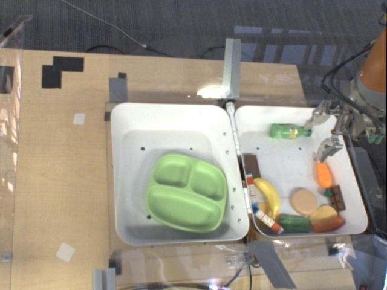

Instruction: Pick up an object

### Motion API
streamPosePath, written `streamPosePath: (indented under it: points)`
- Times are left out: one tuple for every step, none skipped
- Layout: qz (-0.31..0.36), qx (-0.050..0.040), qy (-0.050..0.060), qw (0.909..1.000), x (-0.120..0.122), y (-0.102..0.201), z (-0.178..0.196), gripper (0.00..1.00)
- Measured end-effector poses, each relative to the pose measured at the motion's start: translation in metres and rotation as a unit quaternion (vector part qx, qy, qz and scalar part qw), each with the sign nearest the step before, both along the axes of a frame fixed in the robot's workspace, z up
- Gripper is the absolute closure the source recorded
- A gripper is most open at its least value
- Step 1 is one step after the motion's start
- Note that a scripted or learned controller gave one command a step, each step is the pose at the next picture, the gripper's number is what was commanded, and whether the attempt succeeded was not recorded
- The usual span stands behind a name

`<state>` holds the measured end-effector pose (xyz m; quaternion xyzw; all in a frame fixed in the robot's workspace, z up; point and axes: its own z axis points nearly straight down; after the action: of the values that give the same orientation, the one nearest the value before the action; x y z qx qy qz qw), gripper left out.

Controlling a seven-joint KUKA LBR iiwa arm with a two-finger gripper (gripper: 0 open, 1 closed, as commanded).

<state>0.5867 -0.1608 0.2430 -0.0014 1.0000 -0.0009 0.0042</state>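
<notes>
My gripper [321, 135] hangs over the right bin's [284, 162] far right part, open, with nothing between its fingers. One fingertip [314, 118] is near the cap end of a green bottle [288, 131] lying at the bin's back. The other fingertip [325, 150] is just above an orange carrot [325, 174]. Along the bin's front lie a yellow banana [268, 196], a tan round cookie [303, 200], a green cucumber [294, 223], a red-and-yellow fruit piece [326, 219], a brown chocolate bar [337, 198] and a long brown bar [251, 169].
The left bin [130, 132] holds a green divided plate [187, 191]. A metal divider post [232, 71] stands between the bins at the back. The arm [369, 95] enters from the right with cables around it.
</notes>
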Motion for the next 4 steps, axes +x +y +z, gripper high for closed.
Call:
streamPosePath:
  points:
    - [0.134,0.0013,0.004,0.9910,0.002,-0.035,-0.139,0.00]
    - [0.119,-0.0014,-0.002,0.9928,-0.013,-0.044,-0.154,0.00]
    - [0.125,-0.0022,-0.003,0.9922,-0.016,-0.036,-0.153,0.00]
    - [0.128,-0.0041,-0.011,0.9917,-0.011,-0.034,-0.138,1.00]
